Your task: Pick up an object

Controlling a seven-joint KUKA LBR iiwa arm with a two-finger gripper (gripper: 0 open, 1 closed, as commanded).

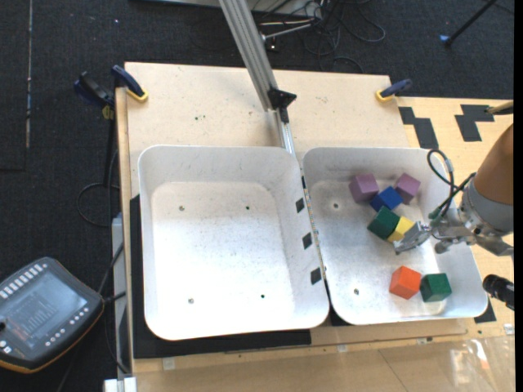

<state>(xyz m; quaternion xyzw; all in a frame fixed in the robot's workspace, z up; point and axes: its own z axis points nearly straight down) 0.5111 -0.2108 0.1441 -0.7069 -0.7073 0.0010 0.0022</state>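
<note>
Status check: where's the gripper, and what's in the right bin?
Gripper low in right bin, at yellow block; grasp unconfirmed. Green block touching it. Orange block sits apart, nearer the front.

Two white bins point(221, 243) on a beige tabletop point(212, 104). Blocks: two purple point(364, 187), one blue point(389, 198), two green point(382, 222), one yellow point(403, 229), one orange point(404, 282).

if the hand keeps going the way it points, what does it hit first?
Likely the small yellow cube, right at the tips of the hand, which points left. The dark green cube sits just beyond. Height is unclear from above.
</note>
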